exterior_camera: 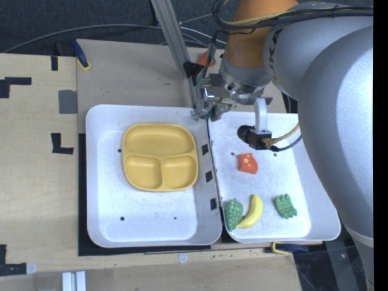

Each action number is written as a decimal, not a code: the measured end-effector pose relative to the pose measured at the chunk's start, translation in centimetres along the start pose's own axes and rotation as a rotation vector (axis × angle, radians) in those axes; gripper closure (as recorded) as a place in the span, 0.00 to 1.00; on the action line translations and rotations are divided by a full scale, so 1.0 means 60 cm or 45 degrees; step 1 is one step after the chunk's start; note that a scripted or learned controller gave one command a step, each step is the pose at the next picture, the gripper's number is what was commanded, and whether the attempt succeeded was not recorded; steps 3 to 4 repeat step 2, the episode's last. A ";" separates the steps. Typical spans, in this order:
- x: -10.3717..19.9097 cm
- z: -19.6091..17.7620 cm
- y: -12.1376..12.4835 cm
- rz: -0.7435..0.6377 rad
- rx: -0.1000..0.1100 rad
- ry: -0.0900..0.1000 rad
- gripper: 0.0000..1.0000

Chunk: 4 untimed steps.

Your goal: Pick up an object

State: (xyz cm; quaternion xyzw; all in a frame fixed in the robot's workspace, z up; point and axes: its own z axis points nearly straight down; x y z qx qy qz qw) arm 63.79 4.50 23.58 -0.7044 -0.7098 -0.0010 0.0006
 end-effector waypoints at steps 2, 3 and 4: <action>0.077 0.026 0.024 0.007 0.002 -0.006 0.00; 0.077 0.026 0.024 0.007 0.002 -0.006 0.00; 0.077 0.026 0.024 0.007 0.002 -0.006 0.00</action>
